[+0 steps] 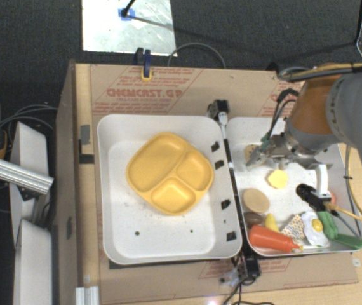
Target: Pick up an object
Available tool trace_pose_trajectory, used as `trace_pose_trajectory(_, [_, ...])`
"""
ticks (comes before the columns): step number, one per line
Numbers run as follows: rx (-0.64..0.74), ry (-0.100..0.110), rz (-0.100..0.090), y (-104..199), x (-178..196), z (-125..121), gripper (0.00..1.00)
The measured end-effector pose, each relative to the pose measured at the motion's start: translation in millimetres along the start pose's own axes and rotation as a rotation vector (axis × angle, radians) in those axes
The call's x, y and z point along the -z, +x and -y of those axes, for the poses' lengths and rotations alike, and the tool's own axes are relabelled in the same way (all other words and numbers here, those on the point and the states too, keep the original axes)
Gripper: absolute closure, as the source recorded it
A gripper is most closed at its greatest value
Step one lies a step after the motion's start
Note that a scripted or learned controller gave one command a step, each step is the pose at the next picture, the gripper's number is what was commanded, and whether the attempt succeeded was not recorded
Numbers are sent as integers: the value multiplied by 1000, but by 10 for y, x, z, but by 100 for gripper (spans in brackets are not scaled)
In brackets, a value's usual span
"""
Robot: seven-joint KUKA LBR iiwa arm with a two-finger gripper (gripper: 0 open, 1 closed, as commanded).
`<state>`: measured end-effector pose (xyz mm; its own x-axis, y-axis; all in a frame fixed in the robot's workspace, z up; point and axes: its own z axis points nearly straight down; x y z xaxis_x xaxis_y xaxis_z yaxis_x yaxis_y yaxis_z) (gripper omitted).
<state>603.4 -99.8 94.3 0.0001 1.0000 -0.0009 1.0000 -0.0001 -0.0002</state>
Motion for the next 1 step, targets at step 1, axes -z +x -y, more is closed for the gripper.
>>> trace_pose_trajectory(1, [-2,3,-1,-250,-111,470,0])
